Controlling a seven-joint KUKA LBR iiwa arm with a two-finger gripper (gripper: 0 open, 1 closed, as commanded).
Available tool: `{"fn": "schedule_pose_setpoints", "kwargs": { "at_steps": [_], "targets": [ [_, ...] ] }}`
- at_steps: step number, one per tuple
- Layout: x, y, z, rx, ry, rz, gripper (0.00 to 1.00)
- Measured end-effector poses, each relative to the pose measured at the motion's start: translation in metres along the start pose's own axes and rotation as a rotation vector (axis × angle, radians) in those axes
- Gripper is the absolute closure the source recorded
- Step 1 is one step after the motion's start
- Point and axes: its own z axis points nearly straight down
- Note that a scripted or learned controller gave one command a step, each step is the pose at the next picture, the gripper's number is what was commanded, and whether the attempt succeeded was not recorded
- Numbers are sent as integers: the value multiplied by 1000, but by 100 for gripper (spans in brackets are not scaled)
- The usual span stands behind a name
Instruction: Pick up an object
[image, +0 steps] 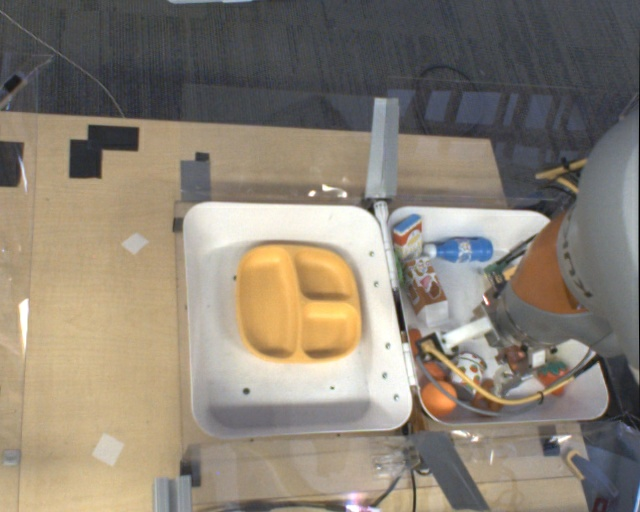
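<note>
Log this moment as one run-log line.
arm: over right bin | gripper: low among clutter | orange ball: bin corner | yellow tray: left bin

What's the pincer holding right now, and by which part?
Cannot be told: the pincer sits low among clutter in the right-hand shallow white bin, its tips hidden.

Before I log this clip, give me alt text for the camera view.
The grey arm reaches into the right bin, its gripper low among cluttered items including a blue bottle and an orange ball. The left bin holds a yellow divided tray.
</note>
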Motion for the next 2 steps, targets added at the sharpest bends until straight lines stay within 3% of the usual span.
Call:
{"fn": "schedule_pose_setpoints", "kwargs": {
  "at_steps": [1,2],
  "targets": [
    [13,-50,-95,11,-9,35,0],
    [103,-116,-90,11,-18,67,0]
  ]
}}
